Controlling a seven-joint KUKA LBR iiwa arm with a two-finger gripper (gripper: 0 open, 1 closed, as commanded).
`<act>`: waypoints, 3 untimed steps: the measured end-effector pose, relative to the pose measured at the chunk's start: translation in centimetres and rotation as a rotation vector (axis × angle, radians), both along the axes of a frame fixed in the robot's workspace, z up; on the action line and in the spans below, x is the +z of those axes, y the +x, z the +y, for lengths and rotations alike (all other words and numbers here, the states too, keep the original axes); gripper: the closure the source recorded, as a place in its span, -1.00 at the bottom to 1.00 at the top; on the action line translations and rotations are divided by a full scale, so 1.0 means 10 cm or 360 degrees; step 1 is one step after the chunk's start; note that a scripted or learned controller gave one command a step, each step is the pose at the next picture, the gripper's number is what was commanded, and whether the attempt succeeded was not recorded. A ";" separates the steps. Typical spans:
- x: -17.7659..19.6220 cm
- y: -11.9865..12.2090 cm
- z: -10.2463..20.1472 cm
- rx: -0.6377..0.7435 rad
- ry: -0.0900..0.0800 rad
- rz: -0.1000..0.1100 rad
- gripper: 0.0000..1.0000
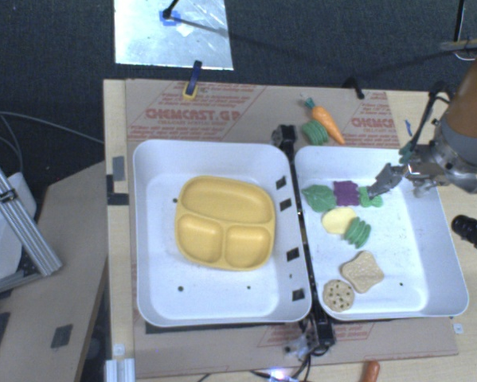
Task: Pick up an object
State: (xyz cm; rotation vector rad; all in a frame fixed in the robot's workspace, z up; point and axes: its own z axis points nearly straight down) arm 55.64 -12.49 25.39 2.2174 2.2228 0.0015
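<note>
The right bin (429,269) holds several toy foods: a green leafy piece (318,196), a purple piece (346,191), a small green piece (372,200), a yellow lump (338,220), a ridged green piece (357,231), a toast slice (363,271) and a cookie (338,295). My gripper (379,185) hangs low over the upper part of this bin. Its tip is just above the small green piece and right of the purple one. Nothing is visibly held.
The left bin (154,237) carries a yellow divided plate (224,221). A toy carrot (327,119) and a green piece (315,133) lie on the cardboard behind the bins. The arm's grey wrist (453,153) overhangs the right bin's far right corner.
</note>
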 end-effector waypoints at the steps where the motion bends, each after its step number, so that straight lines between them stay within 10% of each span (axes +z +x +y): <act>1: 1.40 -0.40 0.49 0.0012 0.0001 -0.0024 -1.00; 2: 1.43 -0.38 0.46 0.0010 -0.0001 -0.0011 1.00; 3: 2.91 -0.56 0.84 0.0009 0.0001 -0.0031 1.00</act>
